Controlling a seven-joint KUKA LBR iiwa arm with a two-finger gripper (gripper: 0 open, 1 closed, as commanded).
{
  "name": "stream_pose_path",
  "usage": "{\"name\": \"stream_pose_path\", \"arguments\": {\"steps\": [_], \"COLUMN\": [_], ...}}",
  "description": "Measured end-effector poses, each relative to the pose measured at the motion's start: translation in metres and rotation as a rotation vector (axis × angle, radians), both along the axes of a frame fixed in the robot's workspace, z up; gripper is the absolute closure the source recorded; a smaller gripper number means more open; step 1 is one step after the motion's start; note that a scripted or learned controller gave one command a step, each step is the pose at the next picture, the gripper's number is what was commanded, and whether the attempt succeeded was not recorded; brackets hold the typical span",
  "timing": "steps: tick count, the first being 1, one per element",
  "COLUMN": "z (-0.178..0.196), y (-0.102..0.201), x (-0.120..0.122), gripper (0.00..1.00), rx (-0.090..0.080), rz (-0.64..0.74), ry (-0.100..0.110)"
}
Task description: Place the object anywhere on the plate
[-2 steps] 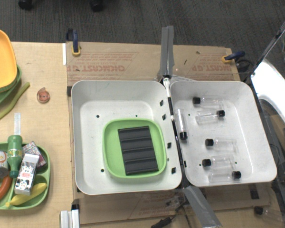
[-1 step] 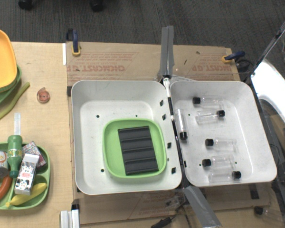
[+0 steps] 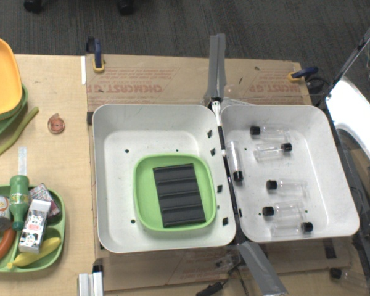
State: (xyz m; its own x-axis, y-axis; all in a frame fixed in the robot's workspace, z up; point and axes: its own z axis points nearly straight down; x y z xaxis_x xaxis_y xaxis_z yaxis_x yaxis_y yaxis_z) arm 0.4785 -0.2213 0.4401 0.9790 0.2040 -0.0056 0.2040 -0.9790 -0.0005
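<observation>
Vials (image 3: 272,150), clear with black caps, lie scattered in the right bin (image 3: 320,119), one against its left wall. Beside them, the left bin (image 3: 111,125) holds the green plate (image 3: 142,177), which carries a ridged black block (image 3: 179,195).

Two bins sit side by side on the worktop (image 3: 49,159). The left bin (image 3: 111,134) holds a plate (image 3: 145,190) with a ridged block (image 3: 179,195) on it. Small vials (image 3: 272,150) lie scattered in the right bin (image 3: 320,165).
</observation>
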Motion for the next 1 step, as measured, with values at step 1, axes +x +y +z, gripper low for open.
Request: {"name": "stream_pose_path", "arguments": {"steps": [1], "z": [0.0000], "y": [0.0001], "x": [0.0000], "gripper": [0.00], "rx": [0.000], "rz": [0.000], "ry": [0.000]}}
